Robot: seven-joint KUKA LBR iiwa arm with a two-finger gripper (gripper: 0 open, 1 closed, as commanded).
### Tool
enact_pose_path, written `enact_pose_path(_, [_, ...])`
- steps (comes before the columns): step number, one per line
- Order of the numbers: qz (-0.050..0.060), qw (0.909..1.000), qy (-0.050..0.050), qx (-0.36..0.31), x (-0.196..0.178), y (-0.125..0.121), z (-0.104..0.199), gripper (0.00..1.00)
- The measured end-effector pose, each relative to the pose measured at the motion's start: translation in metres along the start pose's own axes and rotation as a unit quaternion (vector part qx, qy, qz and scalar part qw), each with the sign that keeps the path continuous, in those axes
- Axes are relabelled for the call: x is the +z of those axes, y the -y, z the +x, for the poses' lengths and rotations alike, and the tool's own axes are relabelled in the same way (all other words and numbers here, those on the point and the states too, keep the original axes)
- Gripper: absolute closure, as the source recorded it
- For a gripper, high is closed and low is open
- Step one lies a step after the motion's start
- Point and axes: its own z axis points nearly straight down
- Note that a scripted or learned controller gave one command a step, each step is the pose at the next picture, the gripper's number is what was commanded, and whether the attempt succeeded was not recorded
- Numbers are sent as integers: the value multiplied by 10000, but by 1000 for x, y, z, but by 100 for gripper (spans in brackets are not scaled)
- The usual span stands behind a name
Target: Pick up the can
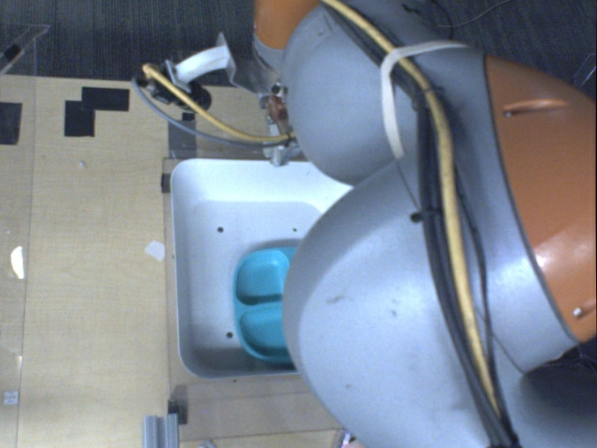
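Far left: light wooden desk (84, 250) is seen, with black markings (93, 108) near its top edge and a small white scrap (155, 248) lying on it, just beside the bin. A strip of dark carpet (112, 12) is seen above the desk.

Centre-left: one white bin (201, 278) is seen, its left wall and near corner exposed. A blue object (261, 304) with two shallow hollows is seen lying on the bin floor, its right side hidden by the arm. It is possibly a moulded tray or dish; shape cannot be confirmed. Small dark dots are seen on the bin floor around it.

Above the bin: a looped yellow hose (201, 110) and a white fitting (203, 63) are seen against the carpet, running toward the arm.

Centre to right: the grey arm (410, 278) covers most of the bin, with cables strapped along it and orange sections at top and far right.

Claw: not visible, so its state cannot be told. The can cannot be located; whatever sits under the arm is blocked.
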Motion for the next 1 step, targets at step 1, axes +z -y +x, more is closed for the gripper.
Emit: enact_pose_path(1, [1, 9992, 9, -408, 22, -6, 3, 100])
